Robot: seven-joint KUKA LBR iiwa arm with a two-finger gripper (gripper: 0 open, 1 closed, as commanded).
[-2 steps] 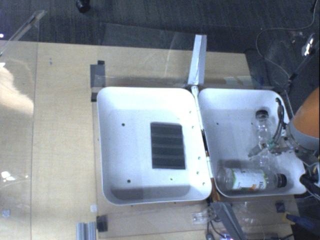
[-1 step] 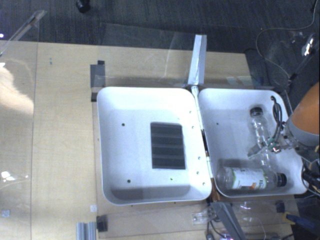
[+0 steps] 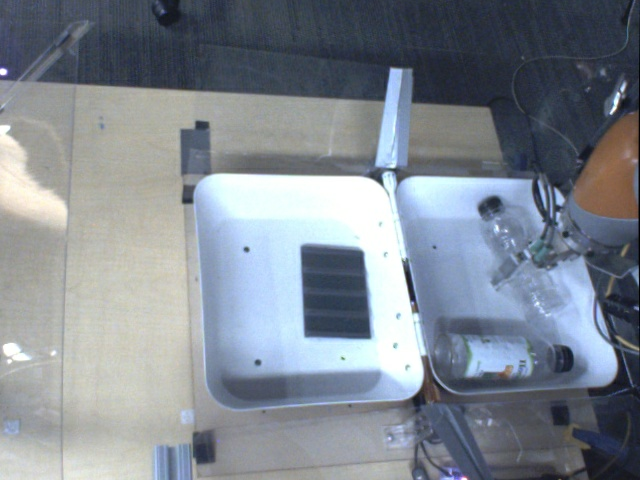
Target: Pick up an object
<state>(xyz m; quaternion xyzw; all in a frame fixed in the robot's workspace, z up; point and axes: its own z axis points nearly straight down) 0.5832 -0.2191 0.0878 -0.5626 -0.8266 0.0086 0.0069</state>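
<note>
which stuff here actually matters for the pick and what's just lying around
Belongs to the job:
- gripper, low over the right bin
- clear bottle with a dark cap, by the gripper
- larger bottle with a label, lying on its side at that bin's near wall

Just lying about:
- left bin
- dark ribbed pad in the left bin
- cables off the bench's right

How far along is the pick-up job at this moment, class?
Done: the arm has reached over the right bin. In hand: the gripper sits low beside the small clear bottle, but no grasp is visible. Left: gripping and lifting; the larger bottle lies untouched.
</note>
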